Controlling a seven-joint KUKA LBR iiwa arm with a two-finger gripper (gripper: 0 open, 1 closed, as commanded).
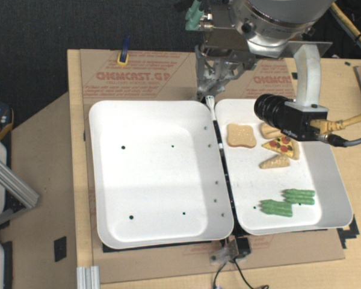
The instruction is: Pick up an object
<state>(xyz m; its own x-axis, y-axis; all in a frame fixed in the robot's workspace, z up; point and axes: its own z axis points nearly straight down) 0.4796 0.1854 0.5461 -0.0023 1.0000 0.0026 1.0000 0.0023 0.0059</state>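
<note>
Above the far end of the seam between the two bins, the gripper (212,80) hangs with nothing in it — whether its fingers are spread, I cannot tell. Toast (241,135), pizza slice (282,145) and green beans (287,201) lie in the right bin (331,188) — all candidates

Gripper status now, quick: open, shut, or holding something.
Grey arm's two-finger gripper: cannot be told from this view; it sits at the far edge where the two shallow white bins meet.
</note>
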